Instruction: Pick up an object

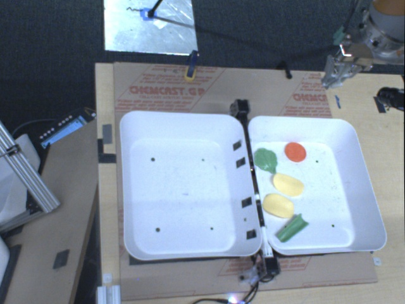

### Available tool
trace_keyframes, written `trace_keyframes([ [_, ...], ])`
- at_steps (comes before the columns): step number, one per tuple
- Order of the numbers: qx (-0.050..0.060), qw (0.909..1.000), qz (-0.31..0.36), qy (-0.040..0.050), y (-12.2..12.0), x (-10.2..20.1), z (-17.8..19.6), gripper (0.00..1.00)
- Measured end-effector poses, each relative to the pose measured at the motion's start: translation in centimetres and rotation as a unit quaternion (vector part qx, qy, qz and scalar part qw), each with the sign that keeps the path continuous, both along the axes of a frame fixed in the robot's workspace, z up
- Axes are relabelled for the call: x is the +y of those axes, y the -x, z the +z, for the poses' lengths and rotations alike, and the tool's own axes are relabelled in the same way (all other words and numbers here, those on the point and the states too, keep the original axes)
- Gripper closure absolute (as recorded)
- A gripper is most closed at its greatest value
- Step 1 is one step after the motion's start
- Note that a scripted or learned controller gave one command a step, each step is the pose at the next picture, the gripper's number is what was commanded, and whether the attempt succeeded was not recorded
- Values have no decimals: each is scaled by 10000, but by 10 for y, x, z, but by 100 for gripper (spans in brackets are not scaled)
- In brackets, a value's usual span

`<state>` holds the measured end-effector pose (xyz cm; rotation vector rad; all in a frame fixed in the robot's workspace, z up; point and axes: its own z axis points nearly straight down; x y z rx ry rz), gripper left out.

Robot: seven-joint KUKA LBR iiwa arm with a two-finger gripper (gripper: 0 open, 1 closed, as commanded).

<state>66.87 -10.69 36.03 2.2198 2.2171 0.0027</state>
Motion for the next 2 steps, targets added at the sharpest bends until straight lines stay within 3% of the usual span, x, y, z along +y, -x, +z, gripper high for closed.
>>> trace_keyframes([
  [1, 1, 10000, -4, 2, 0, -40, -2, 100],
  [2, 17, 10000, -14, 9, 1, -104, -27, 100],
])
